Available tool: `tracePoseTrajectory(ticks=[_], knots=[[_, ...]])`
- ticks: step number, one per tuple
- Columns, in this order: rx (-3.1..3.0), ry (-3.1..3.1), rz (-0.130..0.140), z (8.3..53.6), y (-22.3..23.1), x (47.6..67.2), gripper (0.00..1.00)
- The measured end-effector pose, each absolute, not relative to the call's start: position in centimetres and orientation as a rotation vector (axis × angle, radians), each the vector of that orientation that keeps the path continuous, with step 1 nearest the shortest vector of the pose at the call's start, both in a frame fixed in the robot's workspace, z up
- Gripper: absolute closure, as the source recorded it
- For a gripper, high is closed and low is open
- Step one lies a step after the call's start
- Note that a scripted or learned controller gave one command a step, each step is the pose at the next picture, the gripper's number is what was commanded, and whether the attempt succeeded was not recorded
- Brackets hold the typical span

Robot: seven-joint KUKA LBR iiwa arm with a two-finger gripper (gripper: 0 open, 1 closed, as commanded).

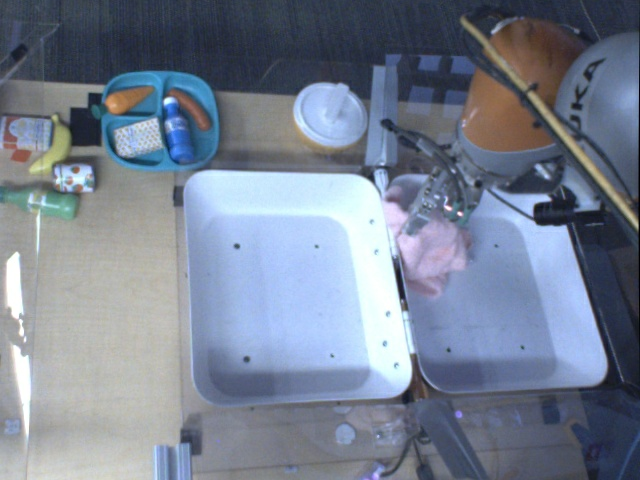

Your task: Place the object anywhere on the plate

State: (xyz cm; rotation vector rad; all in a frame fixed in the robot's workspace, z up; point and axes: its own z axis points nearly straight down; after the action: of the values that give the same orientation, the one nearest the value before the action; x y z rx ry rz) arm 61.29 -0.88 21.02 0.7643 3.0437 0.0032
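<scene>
A pale pink thing (436,252), with an uneven outline like a plate or a cloth, lies at the left side of the right bin (520,358), close against the wall between the two bins. My gripper (436,212) hangs directly over its upper edge, reaching down from the orange-banded wrist (510,88) at the back right. The gripper's metal tip overlaps the pink thing, and I cannot tell whether it touches or holds it. What lies under the gripper is hidden.
The left bin (290,288) is beside the right one. Behind the bins stands a white lidded cup (330,116). At the back left are a teal divided tray (160,118) of toy food, a banana (52,146), a small can (74,177) and a green bottle (40,202).
</scene>
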Motion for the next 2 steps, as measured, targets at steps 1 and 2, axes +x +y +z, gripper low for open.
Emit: tracePoseTrajectory(ticks=[1,2], knots=[[0.143,3.134,0.003,20.6,3.6,58.2,1.00],[0.001,3.138,0.002,20.5,7.3,55.6,1.00]])
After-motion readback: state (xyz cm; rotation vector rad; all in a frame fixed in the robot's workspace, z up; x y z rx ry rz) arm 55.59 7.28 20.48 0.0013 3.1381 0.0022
